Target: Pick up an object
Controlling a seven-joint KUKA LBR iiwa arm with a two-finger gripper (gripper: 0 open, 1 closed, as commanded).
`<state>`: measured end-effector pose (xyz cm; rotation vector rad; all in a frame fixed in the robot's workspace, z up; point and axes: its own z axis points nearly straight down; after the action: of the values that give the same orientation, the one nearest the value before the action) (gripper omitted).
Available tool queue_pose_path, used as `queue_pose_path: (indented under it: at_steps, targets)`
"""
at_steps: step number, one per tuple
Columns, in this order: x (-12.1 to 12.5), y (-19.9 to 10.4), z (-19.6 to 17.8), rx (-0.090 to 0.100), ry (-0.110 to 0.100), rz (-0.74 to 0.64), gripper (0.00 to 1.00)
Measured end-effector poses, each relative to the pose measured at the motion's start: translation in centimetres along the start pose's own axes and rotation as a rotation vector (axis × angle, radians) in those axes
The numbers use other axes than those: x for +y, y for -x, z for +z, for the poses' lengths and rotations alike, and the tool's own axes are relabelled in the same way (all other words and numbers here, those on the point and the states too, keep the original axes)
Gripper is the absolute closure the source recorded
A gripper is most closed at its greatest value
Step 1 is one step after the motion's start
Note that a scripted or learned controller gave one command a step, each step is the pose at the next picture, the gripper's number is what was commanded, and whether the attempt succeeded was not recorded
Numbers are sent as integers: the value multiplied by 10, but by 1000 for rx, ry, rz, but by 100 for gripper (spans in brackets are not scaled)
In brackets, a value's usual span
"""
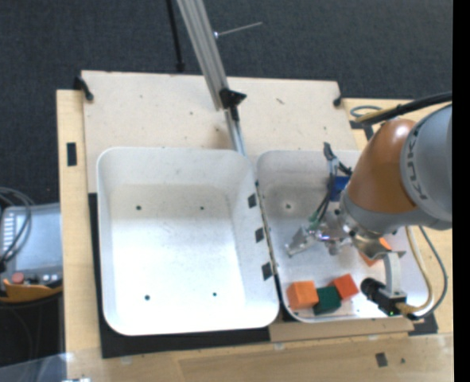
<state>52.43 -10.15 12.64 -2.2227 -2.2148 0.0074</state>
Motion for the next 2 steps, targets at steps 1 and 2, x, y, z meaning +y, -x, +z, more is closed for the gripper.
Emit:
queue_pose_path:
  at_steps: [1, 2]
  targets:
    - [1, 2, 30, -2, 7, 0, 0]
    - [2, 2, 17, 0, 12, 10, 100]
